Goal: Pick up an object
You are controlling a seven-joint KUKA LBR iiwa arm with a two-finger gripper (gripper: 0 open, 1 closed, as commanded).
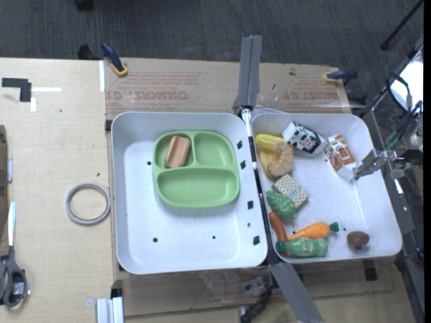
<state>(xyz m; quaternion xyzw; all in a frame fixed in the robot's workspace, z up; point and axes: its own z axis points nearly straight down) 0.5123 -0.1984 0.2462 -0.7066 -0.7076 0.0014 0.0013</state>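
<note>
Behind bins, cardboard sheet [229,86] print unreadable; pincer [363,169] at right bin [377,200] edge, grip state unclear.

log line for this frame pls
tool: at right bin's right edge | held: nothing seen | plate: left bin, sausage on it
</note>
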